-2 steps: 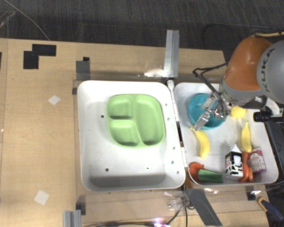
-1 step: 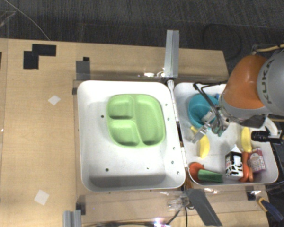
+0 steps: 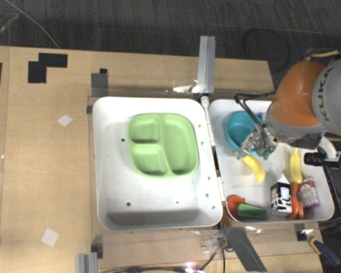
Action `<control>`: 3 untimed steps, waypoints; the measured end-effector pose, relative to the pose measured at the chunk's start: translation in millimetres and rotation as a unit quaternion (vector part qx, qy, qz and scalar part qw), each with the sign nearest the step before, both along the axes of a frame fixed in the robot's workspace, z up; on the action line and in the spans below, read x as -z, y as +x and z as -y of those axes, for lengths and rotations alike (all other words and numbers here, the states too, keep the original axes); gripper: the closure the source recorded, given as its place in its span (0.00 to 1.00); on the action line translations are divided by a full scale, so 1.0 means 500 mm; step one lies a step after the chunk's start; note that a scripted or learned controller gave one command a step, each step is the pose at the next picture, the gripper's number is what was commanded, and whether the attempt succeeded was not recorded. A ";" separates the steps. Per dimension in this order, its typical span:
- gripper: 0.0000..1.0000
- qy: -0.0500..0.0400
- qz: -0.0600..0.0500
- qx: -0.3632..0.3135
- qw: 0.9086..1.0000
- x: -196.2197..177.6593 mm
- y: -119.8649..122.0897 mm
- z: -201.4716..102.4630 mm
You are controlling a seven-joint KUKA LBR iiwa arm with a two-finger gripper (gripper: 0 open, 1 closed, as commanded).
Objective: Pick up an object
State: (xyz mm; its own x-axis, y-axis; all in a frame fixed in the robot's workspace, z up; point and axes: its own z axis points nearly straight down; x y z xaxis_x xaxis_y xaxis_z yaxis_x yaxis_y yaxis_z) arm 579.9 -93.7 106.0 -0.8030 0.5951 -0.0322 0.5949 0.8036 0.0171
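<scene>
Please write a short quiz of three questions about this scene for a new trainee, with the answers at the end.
1. True or false: the green divided tray lies in the left bin.
2. Which thing is nearest the gripper? A) teal bowl B) green divided tray C) black-and-white carton
3. Fill in: the right bin holds two yellow ____.

Key: 1 true. 2 A. 3 bananas, one just below the gripper, one further right.

We see two bins side by side: the left bin (image 3: 111,169) holds a divided tray (image 3: 162,144); the right bin (image 3: 230,186) has a bowl (image 3: 238,128) at 11 o'clock, a banana (image 3: 254,166) centre, a carton (image 3: 281,198) at 5.
</scene>
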 end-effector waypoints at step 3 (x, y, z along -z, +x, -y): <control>1.00 0.006 -0.012 0.157 0.987 -0.305 0.064 -0.138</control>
State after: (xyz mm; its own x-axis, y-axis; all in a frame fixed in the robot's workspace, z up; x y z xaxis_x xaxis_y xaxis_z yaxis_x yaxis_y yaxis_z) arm 611.8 -24.6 258.5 -0.5790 0.8153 -0.0065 0.8153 0.5790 0.0074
